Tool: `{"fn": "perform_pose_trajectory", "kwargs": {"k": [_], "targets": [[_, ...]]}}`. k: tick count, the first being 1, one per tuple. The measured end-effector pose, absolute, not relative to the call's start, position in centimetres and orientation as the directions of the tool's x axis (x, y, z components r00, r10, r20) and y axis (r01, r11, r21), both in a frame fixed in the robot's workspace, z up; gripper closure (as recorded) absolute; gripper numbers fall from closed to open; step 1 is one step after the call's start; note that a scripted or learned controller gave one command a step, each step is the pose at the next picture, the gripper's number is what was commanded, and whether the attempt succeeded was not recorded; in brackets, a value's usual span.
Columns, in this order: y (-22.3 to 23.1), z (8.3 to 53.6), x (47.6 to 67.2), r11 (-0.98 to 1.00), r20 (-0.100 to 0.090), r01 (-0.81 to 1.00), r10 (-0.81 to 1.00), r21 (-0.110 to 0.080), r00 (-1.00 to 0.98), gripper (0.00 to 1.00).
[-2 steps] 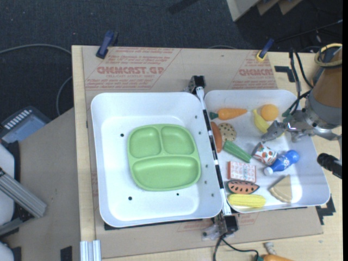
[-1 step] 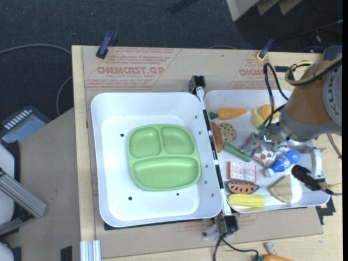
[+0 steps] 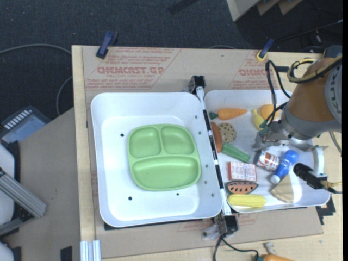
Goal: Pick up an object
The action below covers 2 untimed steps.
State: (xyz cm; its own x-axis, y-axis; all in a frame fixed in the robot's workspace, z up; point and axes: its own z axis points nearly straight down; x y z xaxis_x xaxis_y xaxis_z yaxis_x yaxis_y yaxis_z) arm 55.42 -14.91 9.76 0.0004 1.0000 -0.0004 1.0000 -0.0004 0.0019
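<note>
The arm is reaching into the right bin; its pincer is hanging over a can, grip state unclear.

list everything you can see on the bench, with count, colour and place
bins: 2, white, side by side on the bench
divided plate: 1, green, middle of left bin
toy carrot: 1, orange, top of right bin
cookie: 1, brown, below the carrot
green stick: 1, right bin centre
small can: 1, red and white, beneath the pincer
bottle: 1, blue, right of can
packet: 1, red and white
watermelon slice: 1, red
corn: 1, yellow, bottom edge
clamps: 2, blue, board's far edge
arm: 1, grey and orange, over right bin
pincer: 1, above the can
</note>
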Motion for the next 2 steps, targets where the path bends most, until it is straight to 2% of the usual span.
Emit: {"fn": "perform_pose_trajectory", "kwargs": {"k": [1, 2], "targets": [[-14.9, 9.8, 55.4, 0.0, 0.0, 1.0, 1.0, 0.002, 0.0, 0.0], [-13.9, 8.7, 53.3, -0.001, -0.002, 1.0, 1.0, 0.005, 0.001, 0.0]]}}
